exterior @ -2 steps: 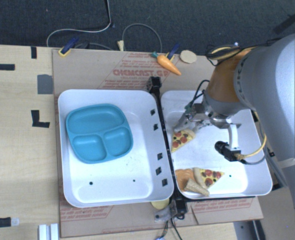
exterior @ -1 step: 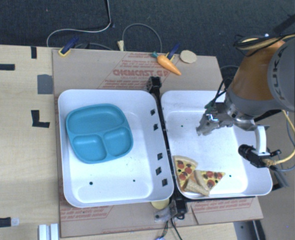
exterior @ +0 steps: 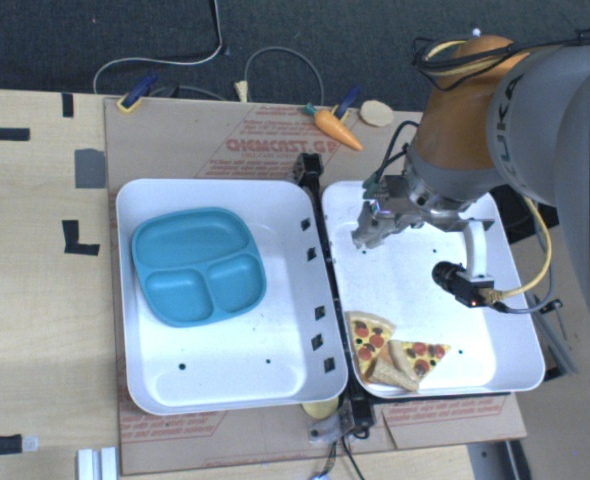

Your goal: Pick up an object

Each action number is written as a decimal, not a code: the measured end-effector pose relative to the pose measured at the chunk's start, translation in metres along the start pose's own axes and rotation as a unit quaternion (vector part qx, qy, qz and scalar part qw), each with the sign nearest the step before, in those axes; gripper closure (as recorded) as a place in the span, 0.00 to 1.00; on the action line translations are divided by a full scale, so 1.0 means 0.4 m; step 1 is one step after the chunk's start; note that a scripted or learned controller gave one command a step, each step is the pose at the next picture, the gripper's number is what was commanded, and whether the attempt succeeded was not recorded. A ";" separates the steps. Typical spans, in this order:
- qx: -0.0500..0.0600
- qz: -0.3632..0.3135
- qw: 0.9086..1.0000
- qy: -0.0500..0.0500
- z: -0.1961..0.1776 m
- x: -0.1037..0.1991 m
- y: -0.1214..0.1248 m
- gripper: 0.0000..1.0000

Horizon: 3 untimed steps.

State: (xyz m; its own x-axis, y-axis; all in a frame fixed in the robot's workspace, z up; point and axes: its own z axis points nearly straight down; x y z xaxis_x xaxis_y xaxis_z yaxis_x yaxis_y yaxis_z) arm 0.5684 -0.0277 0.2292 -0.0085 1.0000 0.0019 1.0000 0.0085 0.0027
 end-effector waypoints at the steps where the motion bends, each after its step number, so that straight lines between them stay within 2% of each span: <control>1: 0.002 0.003 1.000 -0.001 0.057 0.037 0.060 1.00; 2: 0.002 0.004 1.000 0.000 -0.066 0.034 -0.117 1.00; 3: 0.003 0.001 1.000 -0.001 0.125 0.162 0.020 1.00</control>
State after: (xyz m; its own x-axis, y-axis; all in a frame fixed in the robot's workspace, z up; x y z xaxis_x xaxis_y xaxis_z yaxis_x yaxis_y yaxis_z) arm 0.5759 0.0374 0.1793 -0.0056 1.0000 0.0000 1.0000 0.0056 -0.0040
